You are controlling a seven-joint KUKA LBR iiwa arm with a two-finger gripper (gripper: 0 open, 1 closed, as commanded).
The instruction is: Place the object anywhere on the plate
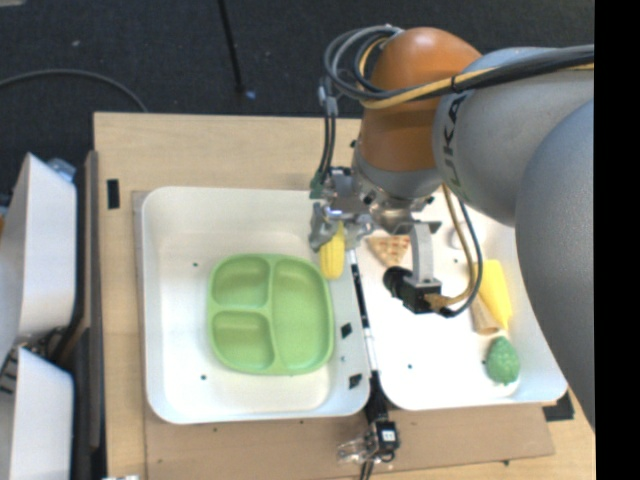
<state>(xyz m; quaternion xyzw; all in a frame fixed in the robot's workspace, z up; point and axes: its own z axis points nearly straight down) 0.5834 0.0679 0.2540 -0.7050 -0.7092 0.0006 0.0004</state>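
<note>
Wood bench (120,168) on dark floor, two white bins side by side w/ a black strip btwn them.

Near edge: small metal clip (368,446) at the seam just below the bins. Right bin (440,368), near corner: green lumpy toy (502,360), apart from the rest. Just beyond it, yellow block (493,293) w/ a tan end, lying lengthwise by the bin's right side. A black cable loop sits btwn it and the bin centre.

Left bin (170,268): green plate (270,313) w/ three compartments, roughly mid-bin, nearer the right wall. Nothing rests on it.

Mid depth: gripper (335,236) hangs over the seam, at the left bin's right wall, just past the plate's far-right corner. Yellow corn (332,256) sits upright btwn the fingers – gripper is clamped on it, corn off the bin floor as far as can be judged. Corn is beside the plate's edge, not over a compartment; can't tell if it overlaps the rim.

Just right of gripper, in right bin: tan wedge (390,246), pizza-slice shape, partly under the wrist.

Far: orange band and grey arm (520,138) come in from right, covering the right bin's far part. Cables loop over the wrist.
</note>
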